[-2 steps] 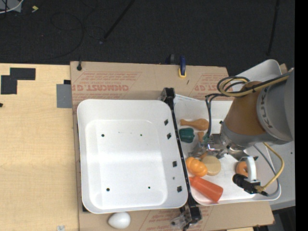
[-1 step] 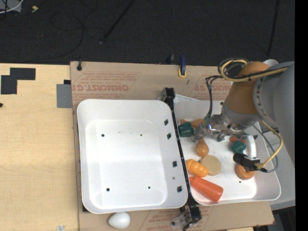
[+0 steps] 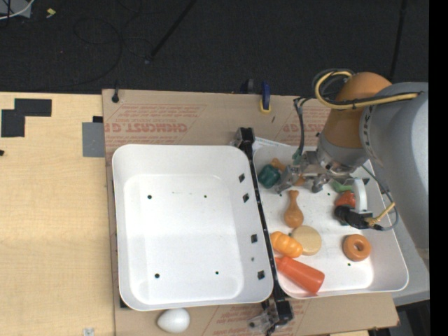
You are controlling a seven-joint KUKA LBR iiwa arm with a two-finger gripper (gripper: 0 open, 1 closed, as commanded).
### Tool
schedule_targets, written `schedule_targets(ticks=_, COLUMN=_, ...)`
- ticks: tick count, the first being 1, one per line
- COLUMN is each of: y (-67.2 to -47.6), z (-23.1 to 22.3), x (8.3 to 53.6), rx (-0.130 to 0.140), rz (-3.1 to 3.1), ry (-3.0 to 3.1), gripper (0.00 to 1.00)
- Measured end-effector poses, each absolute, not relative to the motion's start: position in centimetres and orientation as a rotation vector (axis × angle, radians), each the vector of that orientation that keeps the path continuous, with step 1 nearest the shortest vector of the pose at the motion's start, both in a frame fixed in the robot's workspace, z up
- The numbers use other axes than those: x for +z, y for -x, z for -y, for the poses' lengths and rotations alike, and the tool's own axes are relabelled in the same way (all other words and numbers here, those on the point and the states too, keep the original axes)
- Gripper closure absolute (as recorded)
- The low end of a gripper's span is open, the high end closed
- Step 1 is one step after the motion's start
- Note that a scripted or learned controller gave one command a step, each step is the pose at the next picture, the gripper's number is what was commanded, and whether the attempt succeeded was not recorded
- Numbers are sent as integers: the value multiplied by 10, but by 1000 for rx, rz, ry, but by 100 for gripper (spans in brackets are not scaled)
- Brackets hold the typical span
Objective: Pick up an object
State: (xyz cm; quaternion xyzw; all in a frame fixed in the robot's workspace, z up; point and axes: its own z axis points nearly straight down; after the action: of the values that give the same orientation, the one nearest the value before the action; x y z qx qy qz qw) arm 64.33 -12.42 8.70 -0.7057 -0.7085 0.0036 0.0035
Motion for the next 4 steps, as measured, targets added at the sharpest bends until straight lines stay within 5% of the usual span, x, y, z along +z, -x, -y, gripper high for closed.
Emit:
schedule_targets(ticks=1, y=-643, z=124, x=97, rx=7, rz=2220, ry=2216, gripper=100)
schedule_targets(ticks=2, y=-643, z=124, x=97, rx=8, rz=2222, ry=2214, gripper=0)
schedule_targets(ticks=3, y=-632, z=87, x=87, rx=8, rz=2217, ry=2222, gripper=0)
schedule_targets(ticks=4, y=-627, z=10, x=194, rx=-3, rz=2227, ry=2223, gripper=0)
